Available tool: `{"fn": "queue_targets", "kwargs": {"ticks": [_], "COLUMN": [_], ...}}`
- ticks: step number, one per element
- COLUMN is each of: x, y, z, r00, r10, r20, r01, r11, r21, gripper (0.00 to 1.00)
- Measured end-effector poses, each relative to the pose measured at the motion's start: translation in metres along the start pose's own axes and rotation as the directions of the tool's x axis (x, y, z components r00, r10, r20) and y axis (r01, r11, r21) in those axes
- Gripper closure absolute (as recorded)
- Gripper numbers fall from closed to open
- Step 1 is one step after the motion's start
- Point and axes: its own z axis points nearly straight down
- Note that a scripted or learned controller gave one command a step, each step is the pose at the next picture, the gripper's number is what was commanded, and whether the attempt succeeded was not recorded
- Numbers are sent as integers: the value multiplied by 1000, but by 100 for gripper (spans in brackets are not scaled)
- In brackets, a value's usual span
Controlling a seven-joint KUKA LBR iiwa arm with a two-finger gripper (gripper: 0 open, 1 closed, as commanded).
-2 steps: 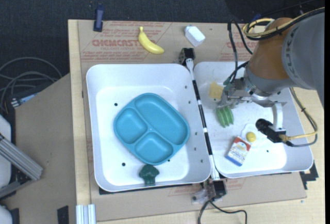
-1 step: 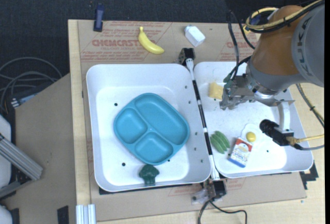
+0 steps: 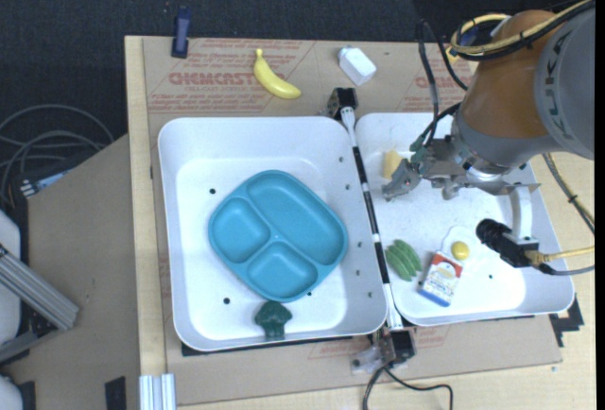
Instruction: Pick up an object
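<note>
The end effector (image 3: 402, 183) hangs over the right bin (image 3: 529, 299), spread, pinching nothing. A yellow block (image 3: 391, 162) lies just beside it; green pickle (image 3: 404, 258) and carton (image 3: 440, 279) lie nearer the front.

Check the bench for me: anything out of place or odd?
Yes. A banana, a small white block and a blue item lie on the cardboard behind the bins, outside both. The blue divided plate sits askew in the left bin.
</note>
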Motion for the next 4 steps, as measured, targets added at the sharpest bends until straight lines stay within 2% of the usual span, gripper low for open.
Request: {"fn": "queue_targets", "kwargs": {"ticks": [1,2,3,4], "x": [-67,-100,-101,-140], "y": [-29,-68,-67,8], "z": [42,99,88,-7], "r00": [1000,1000,1000,1000], "r10": [2,1,3,-1], "r20": [1,1,5,3], "r01": [-2,-1,-3,1], "r11": [1000,1000,1000,1000], "r21": [3,-1,-7,-5], "gripper": [0,0,100,100]}}
